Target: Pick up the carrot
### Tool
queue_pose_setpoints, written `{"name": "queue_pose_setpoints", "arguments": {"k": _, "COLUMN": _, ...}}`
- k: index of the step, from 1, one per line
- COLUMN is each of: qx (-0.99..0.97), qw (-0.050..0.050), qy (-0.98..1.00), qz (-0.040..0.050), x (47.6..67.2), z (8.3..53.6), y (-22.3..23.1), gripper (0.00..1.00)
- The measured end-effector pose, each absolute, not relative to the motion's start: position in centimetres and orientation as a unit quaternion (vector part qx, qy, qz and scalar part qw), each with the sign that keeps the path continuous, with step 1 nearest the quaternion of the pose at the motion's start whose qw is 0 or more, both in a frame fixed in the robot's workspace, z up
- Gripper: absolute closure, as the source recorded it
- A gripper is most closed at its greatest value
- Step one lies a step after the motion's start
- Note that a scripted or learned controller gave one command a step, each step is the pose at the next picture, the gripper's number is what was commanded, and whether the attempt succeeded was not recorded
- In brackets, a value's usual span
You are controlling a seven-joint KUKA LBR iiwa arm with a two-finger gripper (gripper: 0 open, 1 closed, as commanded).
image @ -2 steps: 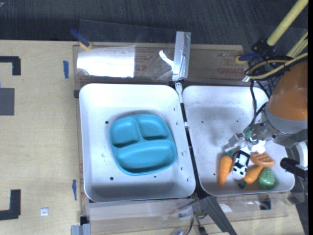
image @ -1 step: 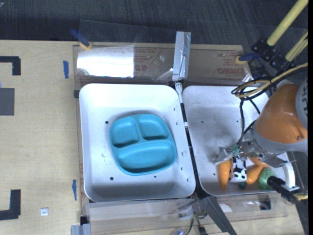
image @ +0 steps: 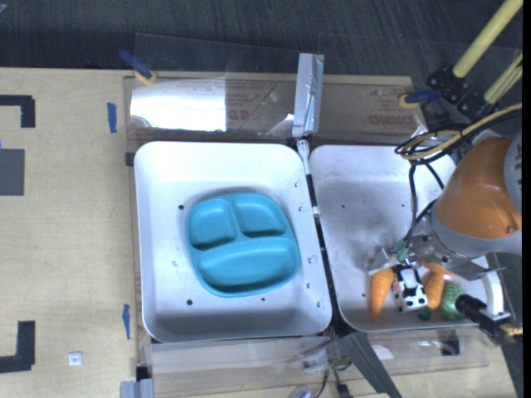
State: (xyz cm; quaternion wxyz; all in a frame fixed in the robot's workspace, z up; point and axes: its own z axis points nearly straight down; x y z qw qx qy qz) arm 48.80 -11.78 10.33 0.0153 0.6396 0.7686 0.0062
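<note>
An orange carrot (image: 380,292) lies in the right bin (image: 357,189) near its front wall, its length running front to back. My gripper (image: 406,282) hangs low over the bin floor just right of the carrot, under the arm's orange band (image: 477,197). I see nothing clearly held in it. The arm's body hides part of the bin's right side.
A black-and-white object (image: 409,295), a second orange item (image: 434,287) and a green item (image: 450,302) crowd the right bin's front right corner. A blue divided plate (image: 241,243) sits in the left bin (image: 166,181). Cables (image: 423,152) hang over the right bin's far side.
</note>
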Motion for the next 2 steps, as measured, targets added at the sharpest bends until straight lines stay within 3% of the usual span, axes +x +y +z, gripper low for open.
{"name": "queue_pose_setpoints", "arguments": {"k": 1, "qx": 0.704, "qw": 0.0, "qy": 0.71, "qz": 0.0012, "x": 52.1, "z": 18.5, "y": -3.6, "gripper": 1.0}}
{"name": "queue_pose_setpoints", "arguments": {"k": 2, "qx": 0.856, "qw": 0.0, "qy": 0.517, "qz": -0.0005, "x": 50.7, "z": 22.1, "y": -2.8, "gripper": 1.0}}
